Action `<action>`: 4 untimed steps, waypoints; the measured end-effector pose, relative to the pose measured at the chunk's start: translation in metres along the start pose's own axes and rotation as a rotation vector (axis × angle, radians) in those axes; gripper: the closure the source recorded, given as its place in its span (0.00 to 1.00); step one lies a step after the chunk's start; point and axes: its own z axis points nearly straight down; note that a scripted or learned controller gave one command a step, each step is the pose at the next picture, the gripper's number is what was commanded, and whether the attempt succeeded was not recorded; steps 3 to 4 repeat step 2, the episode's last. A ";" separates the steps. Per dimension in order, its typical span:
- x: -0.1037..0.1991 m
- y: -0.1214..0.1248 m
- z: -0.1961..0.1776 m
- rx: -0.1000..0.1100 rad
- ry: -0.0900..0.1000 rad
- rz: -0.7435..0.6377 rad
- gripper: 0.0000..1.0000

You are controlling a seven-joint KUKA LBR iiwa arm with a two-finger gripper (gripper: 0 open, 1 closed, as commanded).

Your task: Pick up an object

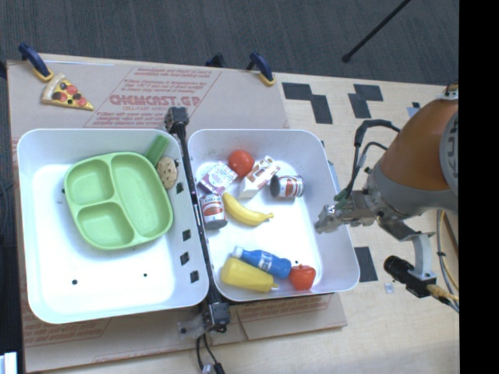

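Banana is lying mid-bin in the right bin; gripper is hovering at that bin's right rim, grip state indiscernible

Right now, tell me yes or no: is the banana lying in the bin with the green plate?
No, the banana lies in the right bin among the cans and bottles, while the green plate sits in the left bin.

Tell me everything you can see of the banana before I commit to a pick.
The banana is yellow, smooth and plastic-looking, curved, lying flat near the middle of the right bin. Its upper end sits beside a small can at the divider side, apparently touching it; the other end points right. Nothing lies on top of it.
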 end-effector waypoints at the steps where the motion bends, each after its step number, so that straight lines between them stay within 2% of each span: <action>1: 0.008 0.000 0.011 0.002 0.001 -0.002 1.00; 2: 0.000 0.013 0.005 0.001 0.001 0.000 1.00; 4: 0.000 0.013 0.005 0.001 0.001 0.000 1.00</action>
